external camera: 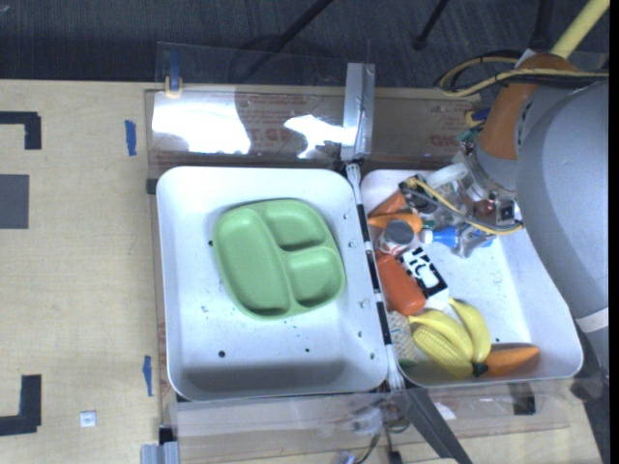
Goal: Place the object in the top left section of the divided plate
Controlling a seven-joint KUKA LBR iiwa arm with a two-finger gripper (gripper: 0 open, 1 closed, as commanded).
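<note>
Reaching in from 3 o'clock, the grey arm (pixel 571 201) with its orange band carries the claw (pixel 426 235) low over the upper half of the right bin (pixel 513 288). Cabling and the wrist body crowd this area, so whether the claw is spread, pressed together or pinching anything cannot be told. The objects lie directly under and at 6 o'clock of the claw: a red-orange elongated item (pixel 398 283) with its long axis running roughly 12 to 6 o'clock along the bin's left wall, a black-and-white patterned piece (pixel 422 269) on top of it, a bunch of bananas (pixel 447 336) further toward 6 o'clock, and an orange carrot-like item (pixel 513 358) at the bin's lower right. Which of these is the task's thing cannot be determined. The green divided plate (pixel 279 256) sits in the centre of the left bin (pixel 184 288), at 9 o'clock from the claw and well apart from it, with the two bins' shared walls between them. Judged from this layout, the carry runs toward 9 o'clock across that divide; the plate's top left section lies at its far, 10 o'clock side.
</note>
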